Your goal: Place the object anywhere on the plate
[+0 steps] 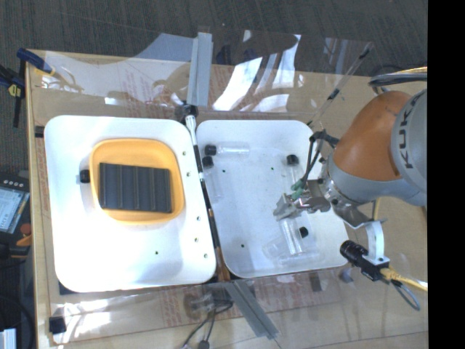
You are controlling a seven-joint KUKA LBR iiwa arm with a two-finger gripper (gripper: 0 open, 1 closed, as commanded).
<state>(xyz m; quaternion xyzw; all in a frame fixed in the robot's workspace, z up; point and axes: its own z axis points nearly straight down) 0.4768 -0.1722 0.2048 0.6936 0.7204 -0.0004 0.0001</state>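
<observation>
The desk (109, 315) carries two shallow white bins side by side. The left bin (65, 253) holds one yellow plate (134, 151), rounded-square in outline, lying flat in the upper half of the bin. One dark ribbed rectangular block (138, 187) lies on the plate, covering most of its centre and touching no bin wall.

The right bin (247, 253) holds one clear, see-through object (290, 242), hard to make out against the white floor, lying in the lower right part of the bin. It appears elongated; its exact shape cannot be determined. Several small dark spots are visible on the floor of this bin; what they are cannot be determined.

One arm (378, 151), grey with an orange band, reaches in over the right bin. Its gripper (294, 206) sits low over the right part of that bin, just above the clear object. The state of the fingers cannot be told: the wrist hardware obscures them, and nothing is visibly held between them.
</observation>
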